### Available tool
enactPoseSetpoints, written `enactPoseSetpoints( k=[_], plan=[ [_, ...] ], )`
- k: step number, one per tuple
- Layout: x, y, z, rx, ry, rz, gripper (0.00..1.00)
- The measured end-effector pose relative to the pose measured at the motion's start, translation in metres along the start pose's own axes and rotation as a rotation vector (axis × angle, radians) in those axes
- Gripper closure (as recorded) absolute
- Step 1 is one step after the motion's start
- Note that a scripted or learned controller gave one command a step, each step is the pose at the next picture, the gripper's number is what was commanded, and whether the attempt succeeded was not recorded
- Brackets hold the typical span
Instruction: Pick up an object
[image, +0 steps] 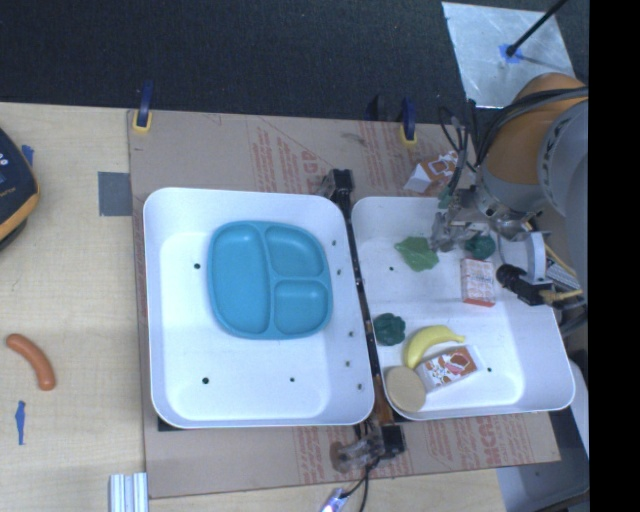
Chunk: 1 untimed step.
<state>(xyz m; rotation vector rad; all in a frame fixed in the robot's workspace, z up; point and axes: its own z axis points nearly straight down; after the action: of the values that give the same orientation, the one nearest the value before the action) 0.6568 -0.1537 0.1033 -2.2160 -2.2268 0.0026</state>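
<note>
Two white bins sit side by side on the surface (80, 250); left bin (170, 390) holds a blue divided plate (268, 278), right bin (540, 385) holds the clutter. Gripper (452, 228) is low over the far part of the right bin, arm coming in from the right with its orange band above. Cannot tell whether the jaws are open or closed, the wrist and cables cover them, and nothing is visibly caught there.

Key relation: the closest candidate is a green leafy piece (417, 253), lying just left and slightly near of the gripper, long axis roughly left-right with a slight tilt. A second dark green piece (481, 244) lies just right of it, partly under the wrist. Likely a short shift left and down reaches the leafy one.

Other items in the right bin: small red-and-white carton (479, 281) right of centre, dark green lump (387, 326) by the left wall, banana (430, 343), snack packet (448, 367) touching the banana's near side, tan disc (405, 389) at the near left corner.

Surface is pale wood with a cardboard sheet under the bins, clamped at the far edge. A sausage (32, 361) lies well apart on the left. Dark floor beyond.
</note>
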Motion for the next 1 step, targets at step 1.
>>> enactPoseSetpoints(
  k=[1],
  plan=[
    [0.0000, -0.0001, 0.0002, 0.000, 0.000, 0.000, 0.00]
  ],
)
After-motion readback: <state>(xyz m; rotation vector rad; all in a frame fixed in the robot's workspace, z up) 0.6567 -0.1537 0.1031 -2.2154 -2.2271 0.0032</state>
